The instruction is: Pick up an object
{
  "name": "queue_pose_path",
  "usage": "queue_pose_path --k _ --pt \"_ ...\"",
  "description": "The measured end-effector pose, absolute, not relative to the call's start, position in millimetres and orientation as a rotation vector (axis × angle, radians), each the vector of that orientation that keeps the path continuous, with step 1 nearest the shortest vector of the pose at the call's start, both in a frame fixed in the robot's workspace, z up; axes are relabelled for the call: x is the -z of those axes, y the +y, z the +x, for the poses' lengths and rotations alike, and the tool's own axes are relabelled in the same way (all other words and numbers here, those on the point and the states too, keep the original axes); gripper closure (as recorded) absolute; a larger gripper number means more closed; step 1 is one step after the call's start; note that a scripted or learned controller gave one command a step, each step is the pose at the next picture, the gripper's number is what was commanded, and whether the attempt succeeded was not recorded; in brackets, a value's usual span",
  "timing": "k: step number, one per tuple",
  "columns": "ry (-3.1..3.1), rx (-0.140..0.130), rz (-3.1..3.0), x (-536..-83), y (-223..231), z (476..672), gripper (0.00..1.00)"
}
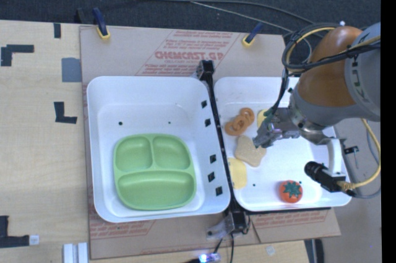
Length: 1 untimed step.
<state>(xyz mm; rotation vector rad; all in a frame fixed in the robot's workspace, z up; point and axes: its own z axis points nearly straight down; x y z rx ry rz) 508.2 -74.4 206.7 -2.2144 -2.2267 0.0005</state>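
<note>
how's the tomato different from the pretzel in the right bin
The tomato is red with a green top; the pretzel is orange-brown. The tomato looks round and solid, the pretzel flat with looped holes. The tomato sits alone near the bin's front edge, while the pretzel lies further back, close to the divider and left of the gripper. Both are small toy foods lying loose in the right bin.

Red "CHEMCAST GP" lettering, seen upside down, on the brown board beneath the bins.
</note>
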Motion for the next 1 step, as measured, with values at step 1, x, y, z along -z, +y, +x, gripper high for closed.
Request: queue_pose_path --k 1 --pt "-2.227 -0.001 -2.213 -204.5 -25.5 502.6 1.00"
